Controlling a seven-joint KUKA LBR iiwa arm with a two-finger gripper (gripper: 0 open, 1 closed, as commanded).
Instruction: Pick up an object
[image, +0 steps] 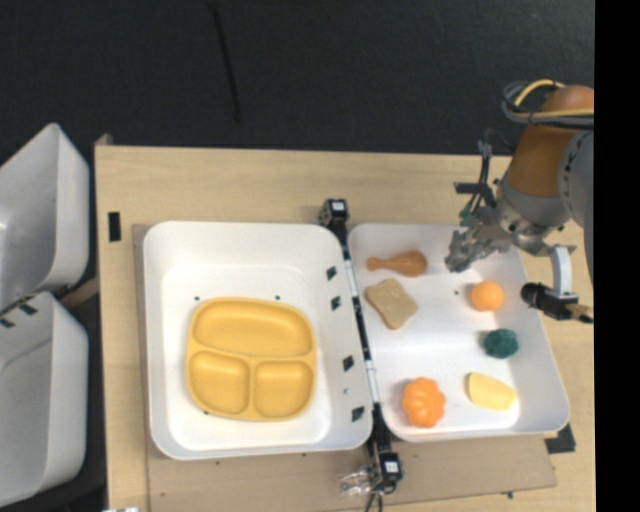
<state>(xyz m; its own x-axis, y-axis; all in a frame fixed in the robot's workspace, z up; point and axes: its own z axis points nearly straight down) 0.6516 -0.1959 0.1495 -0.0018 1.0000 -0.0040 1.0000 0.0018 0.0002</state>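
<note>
- We see a rounded grey metal arm (565, 185) with a broad orange band above the wrist.
- We note a yellow and black cable looped near its top.
- We make out a dark grey two-finger gripper (462, 255) on thin black brackets and rods.

yellow tray (250, 358), orange ball (487, 296), green broccoli (500, 343).

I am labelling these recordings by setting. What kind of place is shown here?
Most likely a robotics lab bench for pick-and-place trials. Two white bins sit on a wooden board, a robot arm reaches over the right one, and the items are toy foods, such as a drumstick and a pumpkin.
</note>
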